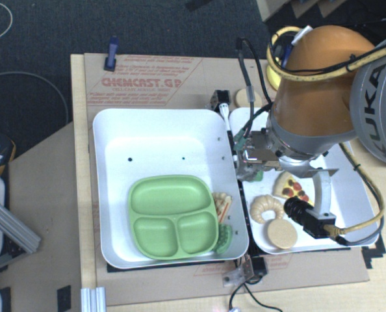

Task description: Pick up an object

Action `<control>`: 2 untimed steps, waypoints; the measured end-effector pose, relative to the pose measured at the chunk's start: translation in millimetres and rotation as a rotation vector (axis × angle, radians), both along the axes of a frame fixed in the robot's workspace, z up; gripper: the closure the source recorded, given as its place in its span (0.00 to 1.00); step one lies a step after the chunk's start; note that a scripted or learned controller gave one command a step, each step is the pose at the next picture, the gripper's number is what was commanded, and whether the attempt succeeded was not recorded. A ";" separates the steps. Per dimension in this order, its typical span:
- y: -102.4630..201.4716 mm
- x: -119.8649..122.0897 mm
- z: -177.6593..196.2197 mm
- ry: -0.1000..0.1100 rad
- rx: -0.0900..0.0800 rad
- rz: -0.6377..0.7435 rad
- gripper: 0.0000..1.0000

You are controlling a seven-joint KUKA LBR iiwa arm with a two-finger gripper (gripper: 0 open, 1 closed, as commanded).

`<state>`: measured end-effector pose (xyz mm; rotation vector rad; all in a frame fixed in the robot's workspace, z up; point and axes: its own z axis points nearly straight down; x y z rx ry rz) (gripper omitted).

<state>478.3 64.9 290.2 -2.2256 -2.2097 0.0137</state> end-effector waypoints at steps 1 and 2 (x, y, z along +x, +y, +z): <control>46.7 0.9 11.7 -0.012 0.004 0.012 1.00; 0.5 1.7 251.5 -0.033 0.006 0.005 1.00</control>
